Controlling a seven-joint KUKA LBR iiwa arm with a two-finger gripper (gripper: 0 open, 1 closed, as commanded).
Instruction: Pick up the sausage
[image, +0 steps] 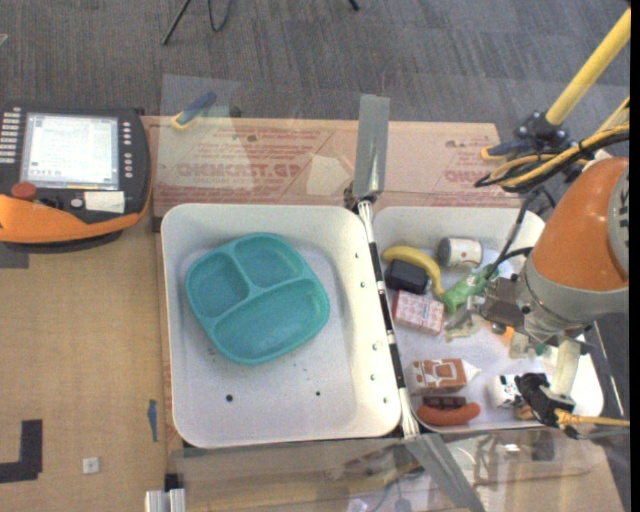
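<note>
The sausage (447, 411) lies flat near the front rim of the right bin (475, 345). It is a short, smooth tube with rounded ends, red-brown with a darker strip along its top, and it looks glossy like moulded plastic. It sits just in front of a small brown-and-white carton (440, 375), whose print is too small to read.

The gripper (488, 308) is farther back in the same bin, well apart from the sausage and close to a bright green plastic piece (462, 292). Whether it is open or closed cannot be told from this angle, and nothing can be seen in its hold. The arm (590, 240) above it is a rounded orange and grey shell.

Also in that bin are a curved yellow banana (415, 260), a matt black block (406, 276) touching it, a small pale can (460, 250) on its side, and a pink-and-white box (420, 313) with a speckled pattern.

The left bin (260, 395) is shallow, white and round-cornered, and holds a teal plate (257, 298) divided into three hollows.

Behind both bins lies a brown cardboard sheet (260, 165) with faded red lettering that is not clear enough to read. At the far left rests a grey and orange control pad (70, 170) with a lit screen, its text unreadable.
</note>
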